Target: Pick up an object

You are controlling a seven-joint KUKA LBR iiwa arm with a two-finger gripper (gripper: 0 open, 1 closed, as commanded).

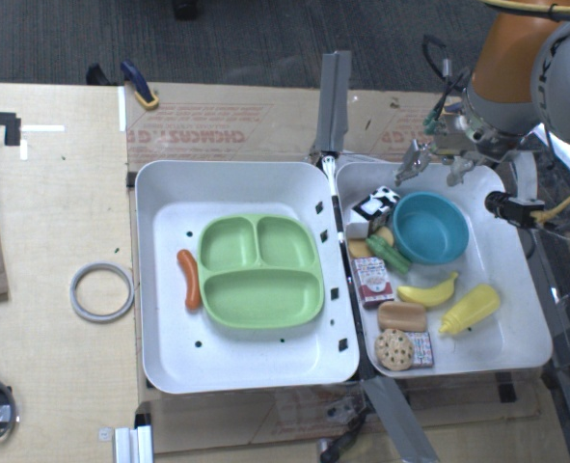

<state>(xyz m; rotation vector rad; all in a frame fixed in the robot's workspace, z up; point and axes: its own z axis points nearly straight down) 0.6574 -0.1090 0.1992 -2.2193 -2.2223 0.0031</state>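
Tool [437, 160] of the grey arm [530, 56], poised over the far rim of the right bin [528, 287]; its two fingers stand apart with nothing between them. Nearest the viewer, a tan wooden surface [63, 355] carries a grey ring [102, 290] to the left of the bins, with bare board all round it. Left bin [159, 307]: a green divided plate [261, 271] lies at its middle and an orange sausage [190, 279] just beside the plate's left edge; white floor stays free along the near and far walls. Right bin, near corner: a cookie [393, 349] and a hot dog [402, 316], with a yellow mustard bottle [471, 310] to their right. Further in lie a banana [428, 291], a small red packet [372, 280] against the left wall, and a green vegetable [389, 254]. Behind these sits a blue bowl [430, 227], with a black-and-white item [375, 204] to its left. The candidate objects crowd the left half of this bin; its right side is open floor. Beyond the bins, cardboard [227, 128] covers the surface, a blue-and-yellow clamp [140, 84] rests at its far left corner, and dark carpet [217, 17] fills the room behind.
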